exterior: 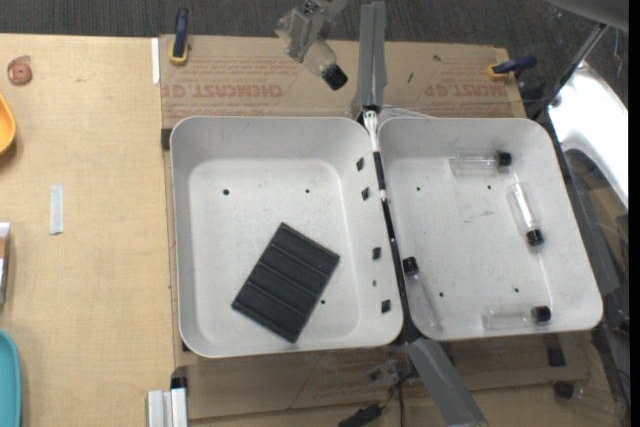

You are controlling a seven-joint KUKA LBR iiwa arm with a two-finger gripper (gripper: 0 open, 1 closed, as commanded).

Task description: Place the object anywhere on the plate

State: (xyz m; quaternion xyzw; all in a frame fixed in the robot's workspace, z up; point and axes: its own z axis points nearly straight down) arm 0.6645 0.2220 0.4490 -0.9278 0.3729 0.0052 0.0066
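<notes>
A black ribbed rectangular plate [287, 280] lies tilted in the front middle of the left bin [200, 215]. My gripper [312, 40] hangs high over the cardboard behind the left bin's back right corner. A clear tube with a black cap [331, 72] sticks out below its fingers, cap end down and to the right, and the fingers appear shut on the tube's upper end. Gripper and tube are well behind the plate and above it.
The right bin [560, 215] holds three more clear capped tubes: one at the back [478, 162], one at the right [524, 211], one at the front [512, 317]. A grey upright bar [371, 55] stands at the bins' shared back edge, close to the gripper. Clamps [180, 35] hold the cardboard.
</notes>
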